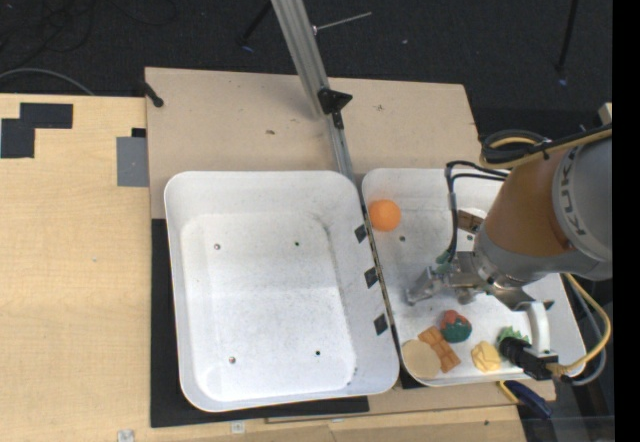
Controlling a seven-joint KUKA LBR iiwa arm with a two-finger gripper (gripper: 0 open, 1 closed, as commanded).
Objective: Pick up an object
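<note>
The objects to pick up all lie in the right bin [420, 180]. I go from left to right. The tabletop [60, 260] is light wood on the left, with a few dark rectangular marks on it. Next comes the left bin [180, 200], white and shallow, with a few small dark specks on its floor. A grey metal rail [295, 20] stands slanted behind the bins and comes down to the place where the two bins meet.

In the right bin, an orange ball [384, 215] rests close to the left wall, near the far end — it is apart from everything else. Toward the near end there is a small group: a tan flat piece [424, 358] at the near left corner, an orange-brown piece [439, 344] touching it, a dark green and red object [456, 326] just beside that, then a yellow piece [486, 357] and a small green object [513, 338] more to the right.

The claw [432, 282] hangs over the middle of the right bin, between the ball and the group, its fingers pointing left. Whether it is open or closed I cannot tell — its fingers are too small and grey against the white floor. The grey arm with its orange band [535, 210] covers the right side of this bin.
</note>
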